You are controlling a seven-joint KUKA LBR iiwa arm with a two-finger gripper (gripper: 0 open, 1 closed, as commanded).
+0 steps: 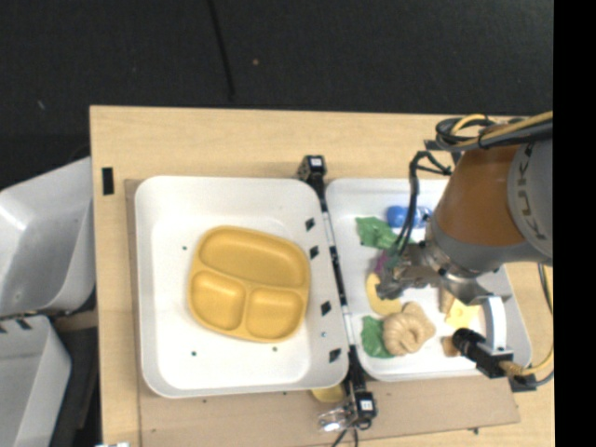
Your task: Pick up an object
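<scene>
Claw (396,282) lowered into the right bin (372,366), at the end of the grey arm (484,212) that enters from the right with its orange band uppermost; whether it is spread or pressed together cannot be told, the wrist hiding much of it. Just below the claw lies a tan knotted object (408,331), touching a green piece (374,336). A yellow item (377,296) sits partly under the claw. Above it lie a green object (375,233) and a blue object (399,216), the latter partly covered by cables. The left bin (163,361) holds a yellow divided plate (250,283). Both bins rest on the wooden counter (233,138).
</scene>
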